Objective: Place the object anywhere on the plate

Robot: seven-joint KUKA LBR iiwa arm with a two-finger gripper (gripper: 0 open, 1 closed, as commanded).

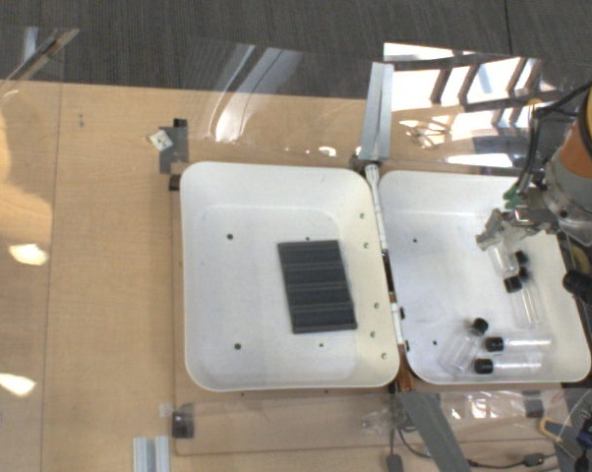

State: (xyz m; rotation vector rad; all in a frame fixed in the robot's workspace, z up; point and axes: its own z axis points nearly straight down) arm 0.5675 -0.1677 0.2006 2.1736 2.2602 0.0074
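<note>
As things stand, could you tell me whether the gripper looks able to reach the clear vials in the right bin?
Probably yes. The gripper hangs over the right bin, right above the nearest of the clear vials, and nothing lies over them; the bin wall is low.

I've got just 1 camera, fixed high over the bench, looking down at a slant on both white bins, not close.

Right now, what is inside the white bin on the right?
The right bin holds several clear vials with black caps, mostly near its front right corner. The end effector reaches in over its far right side, covering whatever lies beneath it.
</note>
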